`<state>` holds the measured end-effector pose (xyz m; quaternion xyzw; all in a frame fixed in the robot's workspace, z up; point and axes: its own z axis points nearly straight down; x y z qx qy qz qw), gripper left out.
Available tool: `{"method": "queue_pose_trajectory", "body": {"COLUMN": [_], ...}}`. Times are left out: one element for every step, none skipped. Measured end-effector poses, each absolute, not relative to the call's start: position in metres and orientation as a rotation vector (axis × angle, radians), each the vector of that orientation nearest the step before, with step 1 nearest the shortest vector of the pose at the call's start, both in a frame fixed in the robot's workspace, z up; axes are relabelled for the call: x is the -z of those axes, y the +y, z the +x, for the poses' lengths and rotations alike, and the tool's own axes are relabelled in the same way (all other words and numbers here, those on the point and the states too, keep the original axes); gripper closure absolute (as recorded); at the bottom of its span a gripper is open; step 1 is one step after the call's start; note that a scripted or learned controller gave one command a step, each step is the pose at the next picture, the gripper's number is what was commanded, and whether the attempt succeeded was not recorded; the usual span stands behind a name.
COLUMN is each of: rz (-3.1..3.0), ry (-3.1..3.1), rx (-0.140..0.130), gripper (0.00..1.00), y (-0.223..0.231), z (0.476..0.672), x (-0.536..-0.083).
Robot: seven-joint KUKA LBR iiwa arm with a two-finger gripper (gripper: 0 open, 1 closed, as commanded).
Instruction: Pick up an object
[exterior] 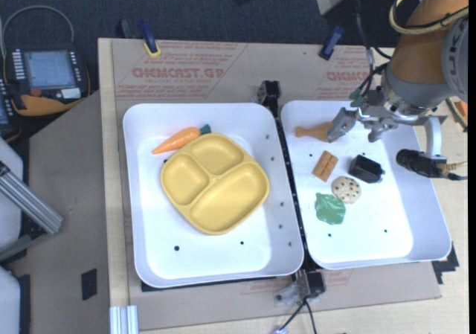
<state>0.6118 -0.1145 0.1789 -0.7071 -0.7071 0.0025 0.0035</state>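
Note:
In the right bin (401, 236) lie a tan drumstick-shaped piece (314, 132), a brown cracker (324, 166), a black block (366, 168), a speckled cookie (346, 189) and a green leaf (330, 208). My gripper (362, 126) hangs over the bin's far part, just right of the tan piece and above the black block. Its fingers (341, 125) are spread open and nothing sits between them. The left bin (216, 262) holds a yellow divided plate (214, 182) and an orange carrot (177, 139) by the plate's far left edge.
The arm, with its orange band (428, 35), comes in from the upper right, over the right bin's far corner. A black cylinder (418, 163) sticks out at the right bin's right rim. Clamps (268, 91) sit between the bins at the back.

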Motion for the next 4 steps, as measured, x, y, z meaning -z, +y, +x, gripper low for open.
{"method": "queue_pose_trajectory", "body": {"rz": [-2.217,-2.219,-2.223,-2.225], "ry": [-2.217,-2.218,-2.222,-2.228], "rx": [-0.006,-0.004,0.001,0.006], "gripper": [0.0,0.0,1.0,1.0], "y": [-0.11,-0.11,-0.11,-0.109], "z": [0.613,0.612,0.613,0.625], "x": [-0.135,-0.082,-0.096,-0.155]}}
